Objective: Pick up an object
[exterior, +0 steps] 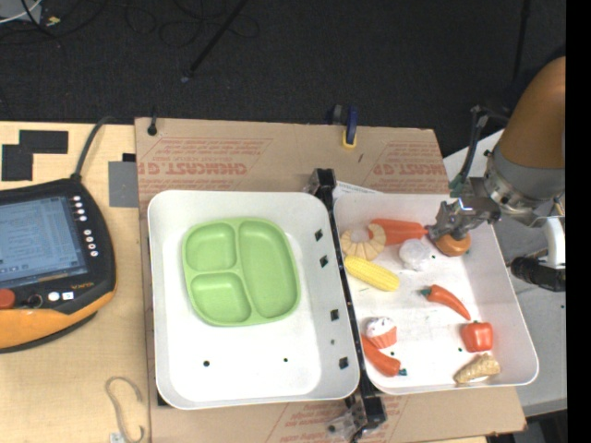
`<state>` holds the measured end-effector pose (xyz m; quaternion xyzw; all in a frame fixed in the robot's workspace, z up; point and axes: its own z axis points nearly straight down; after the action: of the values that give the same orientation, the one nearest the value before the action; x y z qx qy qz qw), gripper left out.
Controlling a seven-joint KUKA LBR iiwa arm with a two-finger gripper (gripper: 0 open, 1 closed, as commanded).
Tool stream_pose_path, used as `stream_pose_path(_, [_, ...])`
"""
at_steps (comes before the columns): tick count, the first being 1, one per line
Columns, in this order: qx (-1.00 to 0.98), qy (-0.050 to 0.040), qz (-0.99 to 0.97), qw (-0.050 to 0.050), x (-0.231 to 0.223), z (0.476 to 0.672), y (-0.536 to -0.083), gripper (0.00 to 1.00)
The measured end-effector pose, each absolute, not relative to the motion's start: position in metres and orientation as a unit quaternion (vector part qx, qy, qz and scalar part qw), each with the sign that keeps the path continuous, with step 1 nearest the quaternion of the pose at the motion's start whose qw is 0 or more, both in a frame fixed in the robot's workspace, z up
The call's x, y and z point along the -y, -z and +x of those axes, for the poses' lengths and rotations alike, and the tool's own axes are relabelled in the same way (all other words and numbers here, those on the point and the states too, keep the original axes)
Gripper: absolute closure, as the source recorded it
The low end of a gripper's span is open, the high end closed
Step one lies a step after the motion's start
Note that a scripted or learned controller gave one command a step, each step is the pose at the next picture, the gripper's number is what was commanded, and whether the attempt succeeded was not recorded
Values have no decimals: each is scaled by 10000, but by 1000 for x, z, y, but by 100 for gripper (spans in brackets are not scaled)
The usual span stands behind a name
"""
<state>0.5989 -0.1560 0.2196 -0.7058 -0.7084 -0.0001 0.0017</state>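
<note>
Holding toy foods (371,272): right bin (513,321)

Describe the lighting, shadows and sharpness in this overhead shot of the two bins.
Camera view: lighting is even and soft, so both white bins read bright, the left bin without harsh glare; the floor behind the bench is dark; the green tray and the corn cob cast only faint shadows; the toys are fairly sharp, while the gripper and the orange-banded arm look softer.
</note>
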Motion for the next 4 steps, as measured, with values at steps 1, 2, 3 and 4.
stream_pose_path(1, [7082,-2,-7060,21,105,610,-211,100])
stream_pose_path(2, [7082,-4,-7060,25,53,617,-204,100])
stream_pose_path(3, [7082,5,-7060,9,4,622,-222,100])
stream_pose_path(4, [7078,-5,-7064,11,-41,625,-217,100])
